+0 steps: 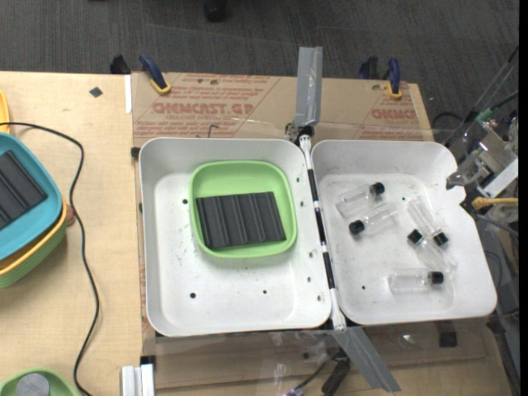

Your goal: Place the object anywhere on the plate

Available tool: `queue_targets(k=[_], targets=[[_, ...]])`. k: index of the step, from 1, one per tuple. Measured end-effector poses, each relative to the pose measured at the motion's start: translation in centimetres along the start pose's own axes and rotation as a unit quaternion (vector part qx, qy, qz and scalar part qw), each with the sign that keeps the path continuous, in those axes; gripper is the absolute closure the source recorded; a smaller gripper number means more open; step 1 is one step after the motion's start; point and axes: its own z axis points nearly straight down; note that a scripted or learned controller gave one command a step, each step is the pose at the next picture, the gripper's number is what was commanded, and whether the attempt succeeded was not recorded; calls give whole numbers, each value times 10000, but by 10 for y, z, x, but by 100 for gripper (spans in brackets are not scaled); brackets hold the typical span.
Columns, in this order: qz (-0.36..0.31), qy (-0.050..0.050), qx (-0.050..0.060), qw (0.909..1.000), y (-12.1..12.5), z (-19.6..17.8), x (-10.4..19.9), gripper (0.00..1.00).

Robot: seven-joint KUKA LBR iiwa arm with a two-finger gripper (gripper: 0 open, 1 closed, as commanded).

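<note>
**Vials Untouched in Right Bin; Plate Awaits**

Nearest the camera, in the right bin (483,291), one clear vial (415,281) with a black cap lies flat close to the front wall. Beyond it, a pair of vials (427,226) lies toward the bin's middle right, caps close together. Further back, two more vials (369,207) lie near the centre divider, angled to one another. All are on their sides, none touching the walls.

In the left bin (157,246), the green plate (241,178) sits toward the far half, bearing a dark ribbed insert (241,219). Nothing else rests on it; the placement is not yet done.

At the far right, beside the right bin's rim, the gripper (472,170) stands outside the bin. Finger state: cannot tell from this view.

Assessment: the vials appear light, rigid and smooth, likely slippery and prone to roll. A hold across the barrel's middle, square to its axis, seems soundest; the front vial, well apart from the others, offers the clearest approach.
</note>
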Motion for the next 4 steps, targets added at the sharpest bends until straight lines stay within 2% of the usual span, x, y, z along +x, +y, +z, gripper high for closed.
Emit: queue_targets(k=[1,2,3,4], targets=[[1205,-1,5,9927,24,-1,-7,0],[1644,2,7,9864,50,-3,-21,0],[1891,-4,17,9820,41,-9,-35,0],[1917,0,12,9815,29,-8,-52,0]])
